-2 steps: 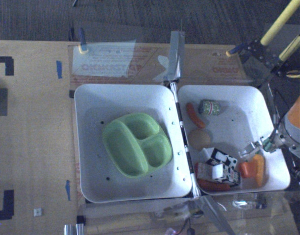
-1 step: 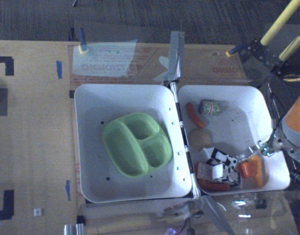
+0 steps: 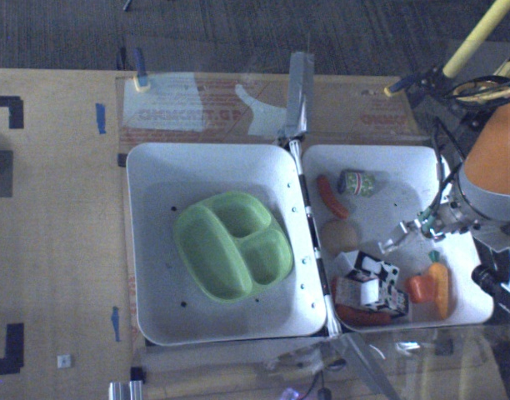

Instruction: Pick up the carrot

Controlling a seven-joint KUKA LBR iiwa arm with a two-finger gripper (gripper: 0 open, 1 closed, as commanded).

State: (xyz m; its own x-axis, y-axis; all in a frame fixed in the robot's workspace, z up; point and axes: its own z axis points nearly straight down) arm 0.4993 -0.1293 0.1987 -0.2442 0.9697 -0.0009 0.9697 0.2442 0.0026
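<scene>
In the camera view, the grey arm with the orange band (image 3: 494,161) enters from the right edge of the frame. Its two-finger gripper (image 3: 397,238) hangs over the right shallow white bin (image 3: 405,152), with the thin metal fingers (image 3: 390,242) spread apart and nothing between them. The long orange carrot (image 3: 441,286) lies in the lower right corner of this bin, just beside a small red-orange pepper (image 3: 420,287), below and to the right of the gripper. A small green can (image 3: 357,182) stands in the upper part of the same bin. The left shallow white bin (image 3: 147,223) holds a green plastic divided plate (image 3: 232,245).
</scene>
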